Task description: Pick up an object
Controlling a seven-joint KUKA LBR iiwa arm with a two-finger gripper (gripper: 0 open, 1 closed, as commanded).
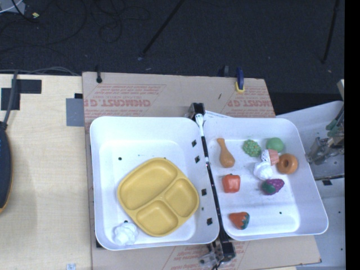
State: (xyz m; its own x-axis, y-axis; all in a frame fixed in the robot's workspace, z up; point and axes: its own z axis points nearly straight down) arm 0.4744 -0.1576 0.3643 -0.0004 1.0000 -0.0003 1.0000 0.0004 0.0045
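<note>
The right bin [306, 221] holds several small toy foods. Among them are a tan drumstick [226, 153], a green broccoli [251, 148], a green round piece [275, 144], an orange donut [288, 163], a white lump [262, 170], a purple piece [272, 186], a red block [231, 183] and a red-and-green piece [239, 220]. A grey metal part that looks like my gripper [322, 149] sits just outside the right bin's right rim, level with the donut. It touches none of the objects.
The left bin [104, 151] holds a yellow divided plate [158, 196] and a crumpled white lump [125, 233] at its front left corner. A black hinge strip [207, 173] runs between the bins. Both rest on a cardboard sheet [169, 97].
</note>
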